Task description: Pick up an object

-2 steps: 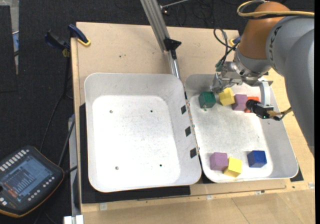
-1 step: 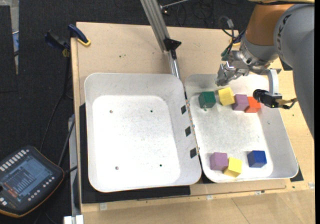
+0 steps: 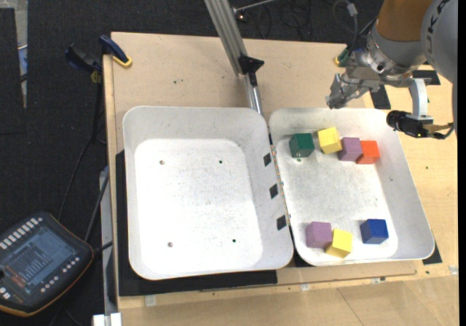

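The right bin holds several small blocks. Along its far side lie a green block, a yellow block, a light purple block and an orange block. Near its front lie a purple block, a yellow block and a blue block. My gripper hangs above the bin's far rim, behind the yellow block and apart from every block. Nothing shows between its fingers.
The left bin lies beside the right one. A slanted metal pole runs from the top down to the bins' junction. A handheld pendant lies at the lower left. Blue clamps sit on the bench's far left corner.
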Robot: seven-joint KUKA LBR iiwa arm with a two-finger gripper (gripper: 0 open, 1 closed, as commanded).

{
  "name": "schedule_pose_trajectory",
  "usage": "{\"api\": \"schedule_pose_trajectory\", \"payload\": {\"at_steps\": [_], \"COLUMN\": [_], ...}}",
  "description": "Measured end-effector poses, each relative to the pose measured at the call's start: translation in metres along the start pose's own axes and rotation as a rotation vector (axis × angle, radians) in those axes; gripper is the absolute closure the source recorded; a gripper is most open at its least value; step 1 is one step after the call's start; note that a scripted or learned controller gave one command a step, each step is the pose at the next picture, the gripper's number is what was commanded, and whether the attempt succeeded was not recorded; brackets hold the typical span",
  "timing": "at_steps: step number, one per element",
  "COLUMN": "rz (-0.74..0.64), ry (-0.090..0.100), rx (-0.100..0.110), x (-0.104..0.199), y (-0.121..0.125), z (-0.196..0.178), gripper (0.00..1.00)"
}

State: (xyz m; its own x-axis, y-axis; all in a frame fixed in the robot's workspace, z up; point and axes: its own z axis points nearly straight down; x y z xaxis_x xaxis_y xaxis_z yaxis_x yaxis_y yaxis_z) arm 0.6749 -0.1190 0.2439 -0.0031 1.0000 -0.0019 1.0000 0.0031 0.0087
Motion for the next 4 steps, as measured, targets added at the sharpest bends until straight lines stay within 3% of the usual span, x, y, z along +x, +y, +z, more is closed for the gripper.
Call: {"api": "schedule_pose_trajectory", "payload": {"at_steps": [1, 3, 4], "rz": [0.0, -0.004, -0.005], "ry": [0.0, 0.003, 0.003], "rx": [0.001, 0.011, 0.011], "x": [0.0, 0.096, 0.148], "y": [0.002, -0.016, -0.011], "z": [-0.054, -0.032, -0.007], "gripper": [1.0, 1.0, 1.0]}}
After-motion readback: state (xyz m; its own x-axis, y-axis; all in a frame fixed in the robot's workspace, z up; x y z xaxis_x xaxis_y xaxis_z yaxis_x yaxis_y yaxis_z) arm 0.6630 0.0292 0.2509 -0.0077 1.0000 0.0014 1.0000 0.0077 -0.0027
